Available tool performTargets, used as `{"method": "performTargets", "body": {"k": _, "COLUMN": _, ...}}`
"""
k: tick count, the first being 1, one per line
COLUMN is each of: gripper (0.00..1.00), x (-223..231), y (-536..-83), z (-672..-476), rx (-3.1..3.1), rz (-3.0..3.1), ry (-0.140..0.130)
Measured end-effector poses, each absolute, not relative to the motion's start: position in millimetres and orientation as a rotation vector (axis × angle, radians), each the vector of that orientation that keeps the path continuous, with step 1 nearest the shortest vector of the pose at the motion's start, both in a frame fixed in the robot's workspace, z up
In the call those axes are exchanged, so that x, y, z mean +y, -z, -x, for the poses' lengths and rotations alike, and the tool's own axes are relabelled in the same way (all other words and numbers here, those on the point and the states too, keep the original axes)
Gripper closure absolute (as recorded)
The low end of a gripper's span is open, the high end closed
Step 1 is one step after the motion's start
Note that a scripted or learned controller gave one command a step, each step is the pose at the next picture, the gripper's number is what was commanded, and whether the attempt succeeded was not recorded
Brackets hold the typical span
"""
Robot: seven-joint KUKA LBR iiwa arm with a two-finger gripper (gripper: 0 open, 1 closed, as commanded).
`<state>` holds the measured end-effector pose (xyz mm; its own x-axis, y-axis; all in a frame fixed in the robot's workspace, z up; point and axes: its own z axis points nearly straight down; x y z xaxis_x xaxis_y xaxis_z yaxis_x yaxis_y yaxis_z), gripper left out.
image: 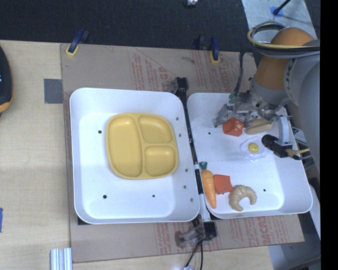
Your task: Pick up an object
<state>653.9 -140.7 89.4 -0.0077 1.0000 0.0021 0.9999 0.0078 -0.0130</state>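
The red block sat under the gripper; I couldn't tell its state, and feared it skidding away.

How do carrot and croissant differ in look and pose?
The carrot is orange with a green top; the croissant is tan. The carrot is a straight, tapered stick lying along the right bin's left wall; the croissant is a curved crescent, farther from that wall. The carrot touches a red block; whether the croissant touches it is unclear. Both lie at the near end of the right bin, away from the gripper.
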Motion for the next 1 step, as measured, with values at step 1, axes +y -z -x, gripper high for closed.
{"method": "performTargets", "body": {"k": 1, "gripper": 1.00, "x": -143.6, "y": -108.0, "z": -656.5, "rx": -2.230, "rz": 2.210, "ry": -0.006}}
